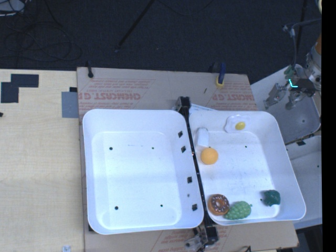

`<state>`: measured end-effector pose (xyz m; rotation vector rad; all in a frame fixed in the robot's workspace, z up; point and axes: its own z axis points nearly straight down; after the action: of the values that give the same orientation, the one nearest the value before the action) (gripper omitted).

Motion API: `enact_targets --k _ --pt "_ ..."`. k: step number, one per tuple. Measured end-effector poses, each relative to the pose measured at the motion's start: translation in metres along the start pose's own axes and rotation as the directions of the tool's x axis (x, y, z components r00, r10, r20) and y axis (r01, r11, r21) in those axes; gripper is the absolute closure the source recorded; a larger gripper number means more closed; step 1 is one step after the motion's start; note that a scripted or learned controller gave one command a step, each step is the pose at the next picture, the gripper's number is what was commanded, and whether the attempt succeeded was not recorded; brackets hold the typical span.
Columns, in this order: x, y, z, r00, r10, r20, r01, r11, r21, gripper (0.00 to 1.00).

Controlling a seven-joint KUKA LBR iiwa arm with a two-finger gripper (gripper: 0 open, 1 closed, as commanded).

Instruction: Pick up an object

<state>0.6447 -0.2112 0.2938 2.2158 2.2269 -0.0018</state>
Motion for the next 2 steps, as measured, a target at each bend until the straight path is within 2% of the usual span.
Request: enact_targets --k 1,2 --pt "0.075 0.000 -0.082 1.000 -0.001 -0.001 0.001 1.000 -0.006 0.00" --pt "0.152 0.000 -0.106 1.000 -0.002 -0.002 0.002 1.000 -0.002 0.00"
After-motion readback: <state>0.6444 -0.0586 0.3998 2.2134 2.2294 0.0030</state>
